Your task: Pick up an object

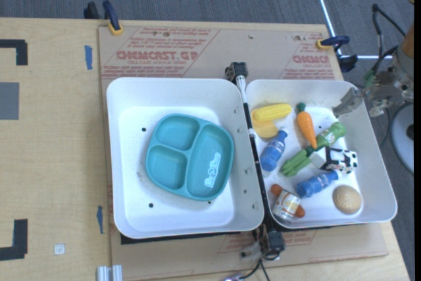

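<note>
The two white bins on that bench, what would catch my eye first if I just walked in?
Probably the teal divided plate, lying alone in the left bin. Next, the bright jumble in the right bin: a yellow corn cob and an orange carrot near the top, two blue bottles among green pieces in the middle, a round bun at the lower right corner. The robot's hand sits at that bin's upper right edge.

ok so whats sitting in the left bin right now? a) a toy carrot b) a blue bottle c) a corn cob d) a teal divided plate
d, the teal divided plate lies alone in the left bin, while the carrot, the blue bottle and the corn cob all lie in the right bin.
</note>
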Tool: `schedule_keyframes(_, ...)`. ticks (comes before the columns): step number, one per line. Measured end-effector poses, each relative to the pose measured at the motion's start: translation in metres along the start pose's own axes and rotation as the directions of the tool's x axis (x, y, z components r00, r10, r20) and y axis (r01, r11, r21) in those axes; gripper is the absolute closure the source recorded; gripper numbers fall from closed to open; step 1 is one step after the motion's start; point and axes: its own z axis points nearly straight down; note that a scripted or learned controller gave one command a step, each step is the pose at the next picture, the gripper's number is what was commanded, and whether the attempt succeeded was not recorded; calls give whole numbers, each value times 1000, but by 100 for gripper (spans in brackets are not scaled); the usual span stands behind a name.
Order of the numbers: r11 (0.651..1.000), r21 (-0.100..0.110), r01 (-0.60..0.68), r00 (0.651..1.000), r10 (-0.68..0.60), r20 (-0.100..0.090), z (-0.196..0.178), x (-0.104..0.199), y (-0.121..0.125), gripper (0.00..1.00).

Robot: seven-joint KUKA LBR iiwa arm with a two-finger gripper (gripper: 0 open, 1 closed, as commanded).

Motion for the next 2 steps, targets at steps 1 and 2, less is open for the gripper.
schedule_keyframes(1,969,1,246,969,-246,-1,120,39,40,0)
schedule_keyframes(2,969,-3,245,969,-245,2,109,38,41,100)
